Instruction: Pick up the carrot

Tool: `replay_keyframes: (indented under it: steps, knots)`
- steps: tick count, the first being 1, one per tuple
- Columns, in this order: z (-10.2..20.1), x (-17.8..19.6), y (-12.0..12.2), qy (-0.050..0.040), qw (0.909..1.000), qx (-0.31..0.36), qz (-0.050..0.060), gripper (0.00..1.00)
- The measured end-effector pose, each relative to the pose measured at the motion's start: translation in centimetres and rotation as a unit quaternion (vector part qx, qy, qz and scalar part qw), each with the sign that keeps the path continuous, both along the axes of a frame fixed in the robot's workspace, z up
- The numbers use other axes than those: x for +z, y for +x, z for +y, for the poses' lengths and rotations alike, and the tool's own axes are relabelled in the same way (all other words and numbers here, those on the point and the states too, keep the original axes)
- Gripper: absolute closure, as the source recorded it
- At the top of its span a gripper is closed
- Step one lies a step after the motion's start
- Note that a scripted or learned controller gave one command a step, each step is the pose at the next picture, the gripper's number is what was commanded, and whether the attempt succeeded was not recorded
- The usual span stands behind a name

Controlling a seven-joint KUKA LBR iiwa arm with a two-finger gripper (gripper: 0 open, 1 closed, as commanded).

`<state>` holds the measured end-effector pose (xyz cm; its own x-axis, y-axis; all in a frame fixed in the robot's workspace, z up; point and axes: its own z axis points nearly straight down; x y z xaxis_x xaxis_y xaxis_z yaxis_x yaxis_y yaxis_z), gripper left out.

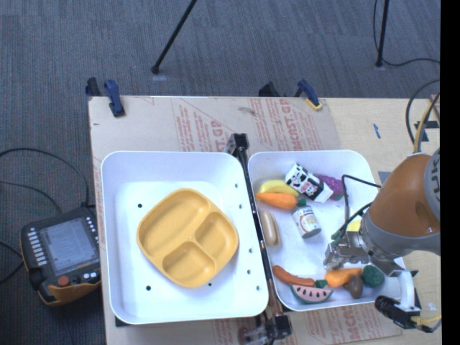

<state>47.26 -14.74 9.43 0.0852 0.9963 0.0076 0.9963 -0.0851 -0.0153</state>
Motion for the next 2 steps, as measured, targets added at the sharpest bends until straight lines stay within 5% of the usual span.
replay_keyframes:
  steps: [1,2]
  knots:
    - [0.01,-0.02,0.00,0.0000,1.0000,0.000,0.000,0.00]
    - [-0.05,0.80,-0.13,0.0020,1.0000,-0.004,0.003,1.00]
